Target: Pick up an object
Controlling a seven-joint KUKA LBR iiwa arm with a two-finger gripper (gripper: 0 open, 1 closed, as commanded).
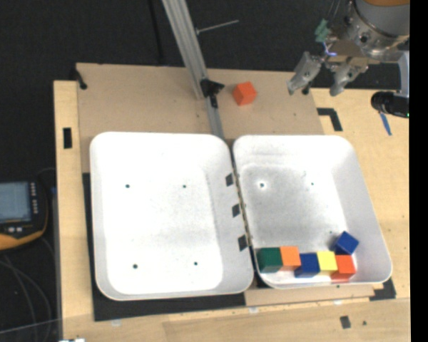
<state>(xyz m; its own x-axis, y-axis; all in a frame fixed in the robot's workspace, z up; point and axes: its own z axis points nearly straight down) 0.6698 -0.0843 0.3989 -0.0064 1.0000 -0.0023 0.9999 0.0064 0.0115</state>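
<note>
Arm: grey arm [376, 20] with an orange band, reaching in from the upper right, well above and behind the bins.
Tool: tool [319, 84] hangs over the bare counter behind the right bin; its two fingers are spread apart with nothing between them.
Fingers: left finger [300, 77] and the other one angle downward, tips just above the counter surface.
Counter: tan counter [150, 98] carrying both bins, with black corner marks near its edges.
Left bin: white shallow bin [114, 191] with a few small dark dots on its floor.
Right bin: white shallow bin [357, 184] touching the left bin along a hinged seam in the middle.
Blocks in right bin: a row along the near wall, from left to right a green block [269, 257], an orange block [290, 256], a blue block [307, 263], a yellow block [327, 261] and a red-orange block [345, 265], sides touching or nearly so.
Tilted block: a second blue cube [347, 243] sits just behind the right end of the row, turned at an angle.
Loose block: an orange cube [245, 93] lies on the counter behind the bins, to the left of the tool and apart from it.
Post: a metal rail [187, 41] slants up from the seam between the bins.
Handset: a device with a grey screen [11, 205] lies off the counter at far left.
</note>
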